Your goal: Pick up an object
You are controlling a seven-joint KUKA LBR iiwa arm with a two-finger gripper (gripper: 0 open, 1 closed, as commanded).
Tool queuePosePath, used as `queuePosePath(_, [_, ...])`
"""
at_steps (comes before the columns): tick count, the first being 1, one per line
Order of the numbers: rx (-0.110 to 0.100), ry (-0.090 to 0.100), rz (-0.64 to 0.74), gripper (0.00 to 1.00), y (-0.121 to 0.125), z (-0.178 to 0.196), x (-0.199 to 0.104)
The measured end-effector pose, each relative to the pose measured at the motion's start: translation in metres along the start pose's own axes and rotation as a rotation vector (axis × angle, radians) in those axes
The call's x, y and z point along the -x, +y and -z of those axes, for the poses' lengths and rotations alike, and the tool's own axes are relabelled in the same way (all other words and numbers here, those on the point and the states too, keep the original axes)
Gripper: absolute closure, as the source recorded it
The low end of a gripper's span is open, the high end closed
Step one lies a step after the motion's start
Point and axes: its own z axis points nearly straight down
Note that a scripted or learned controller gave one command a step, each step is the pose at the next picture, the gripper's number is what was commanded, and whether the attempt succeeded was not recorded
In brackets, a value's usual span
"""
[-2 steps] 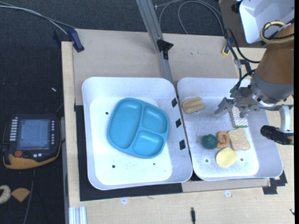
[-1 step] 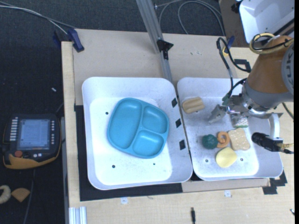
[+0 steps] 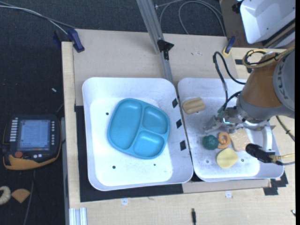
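Note:
The right bin (image 3: 201,86) holds several small objects. A tan bread-like block (image 3: 193,105) lies near its left wall. A teal ball (image 3: 210,141), an orange ring (image 3: 223,139) and a tan square cracker (image 3: 239,138) sit close together in the middle, with a pale yellow lump (image 3: 227,158) just in front of them. My gripper (image 3: 224,119) is low in this bin, just behind the ring and the ball, to the right of the bread block. Nothing is visibly held in it.
The left bin (image 3: 93,125) bears a blue divided plate (image 3: 138,127). A metal post (image 3: 154,27) slants down between the bins. A black cable (image 3: 222,74) loops over the right bin's far side. A handheld pendant (image 3: 32,138) lies off the bench at left.

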Motion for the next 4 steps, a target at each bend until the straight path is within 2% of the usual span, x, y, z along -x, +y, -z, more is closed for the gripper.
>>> queuePosePath(1, [0.006,0.0,0.001,1.0,0.002,0.013,-0.001])
queuePosePath(2, [0.009,-0.003,0.0,1.0,0.0,0.06,0.007])
queuePosePath(4, [0.01,-0.003,0.003,1.0,-0.01,0.154,0.001])
